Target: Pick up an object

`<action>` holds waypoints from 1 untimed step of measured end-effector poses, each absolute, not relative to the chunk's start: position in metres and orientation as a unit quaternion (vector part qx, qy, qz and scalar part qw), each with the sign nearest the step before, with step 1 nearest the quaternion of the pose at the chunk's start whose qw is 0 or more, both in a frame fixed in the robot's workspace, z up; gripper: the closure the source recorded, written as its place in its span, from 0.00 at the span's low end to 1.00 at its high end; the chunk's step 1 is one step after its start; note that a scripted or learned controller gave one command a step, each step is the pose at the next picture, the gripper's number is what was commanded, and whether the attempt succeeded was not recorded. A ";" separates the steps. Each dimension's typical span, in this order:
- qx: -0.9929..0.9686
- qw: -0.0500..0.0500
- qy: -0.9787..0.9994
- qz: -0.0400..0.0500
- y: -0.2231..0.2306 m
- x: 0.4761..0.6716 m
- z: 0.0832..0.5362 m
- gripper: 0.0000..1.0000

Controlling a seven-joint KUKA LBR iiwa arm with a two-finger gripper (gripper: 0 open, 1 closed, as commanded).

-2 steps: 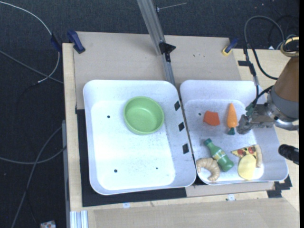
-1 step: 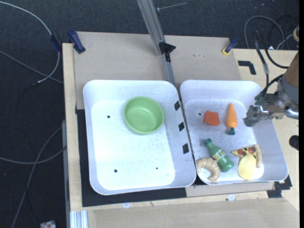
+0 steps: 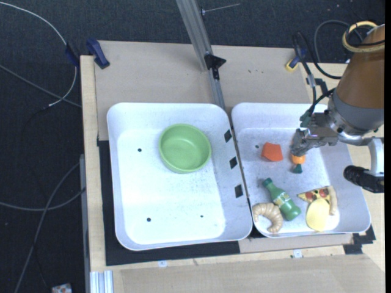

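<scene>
The right bin [image 3: 256, 118] holds several toys. A small orange piece with a dark green end [image 3: 297, 162] lies near the bin's middle right. My gripper [image 3: 302, 146] hangs directly over that piece, at its upper end, and whether it touches the piece is unclear. An orange block [image 3: 272, 152] lies a little to the left of the gripper. Toward the front of the bin are a green bottle [image 3: 283, 202], a tan croissant [image 3: 270, 217], a pizza slice [image 3: 316, 195] and a yellow round piece [image 3: 321, 216].
The left bin [image 3: 153, 206] holds a green bowl [image 3: 185, 147] near its back. A metal post [image 3: 197, 26] slants down to the divider between the bins. Cables hang by the arm at the right, and blue clamps sit at the bench's back corners.
</scene>
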State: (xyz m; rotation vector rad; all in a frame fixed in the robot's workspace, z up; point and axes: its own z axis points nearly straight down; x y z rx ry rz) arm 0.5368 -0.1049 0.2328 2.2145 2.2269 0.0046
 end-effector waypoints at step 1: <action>0.705 0.000 0.709 0.002 -0.057 0.568 0.231 1.00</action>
